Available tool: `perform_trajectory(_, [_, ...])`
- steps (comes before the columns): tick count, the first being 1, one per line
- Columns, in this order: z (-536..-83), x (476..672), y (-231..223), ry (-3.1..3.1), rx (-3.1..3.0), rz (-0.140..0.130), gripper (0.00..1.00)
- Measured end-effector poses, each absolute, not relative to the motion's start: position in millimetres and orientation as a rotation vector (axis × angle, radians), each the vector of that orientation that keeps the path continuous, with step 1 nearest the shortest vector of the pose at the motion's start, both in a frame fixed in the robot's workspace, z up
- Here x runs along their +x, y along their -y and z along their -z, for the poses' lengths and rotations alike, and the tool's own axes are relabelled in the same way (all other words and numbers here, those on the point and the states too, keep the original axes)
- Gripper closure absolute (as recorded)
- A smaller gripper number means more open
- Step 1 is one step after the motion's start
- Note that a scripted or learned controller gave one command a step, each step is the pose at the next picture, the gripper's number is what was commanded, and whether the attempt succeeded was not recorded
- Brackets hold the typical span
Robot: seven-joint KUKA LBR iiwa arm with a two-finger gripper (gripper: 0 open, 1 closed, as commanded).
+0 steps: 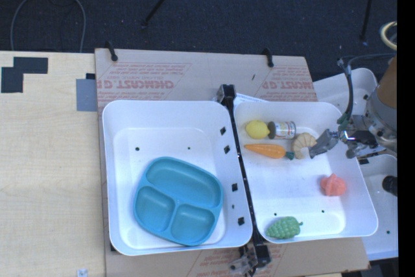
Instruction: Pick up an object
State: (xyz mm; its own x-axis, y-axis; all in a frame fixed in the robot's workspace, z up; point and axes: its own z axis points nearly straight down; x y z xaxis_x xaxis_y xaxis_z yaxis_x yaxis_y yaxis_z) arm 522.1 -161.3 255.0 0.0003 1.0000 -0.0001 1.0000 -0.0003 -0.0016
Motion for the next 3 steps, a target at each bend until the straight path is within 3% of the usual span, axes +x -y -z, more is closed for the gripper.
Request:
perform_trajectory(2, [-153.0, 509.5, 148.6, 2.216, -2.217, -0.005, 0.00])
perform_trajectory(3, [-106.7, 516.6, 148.4, 2.216, -2.219, -0.004, 0.00])
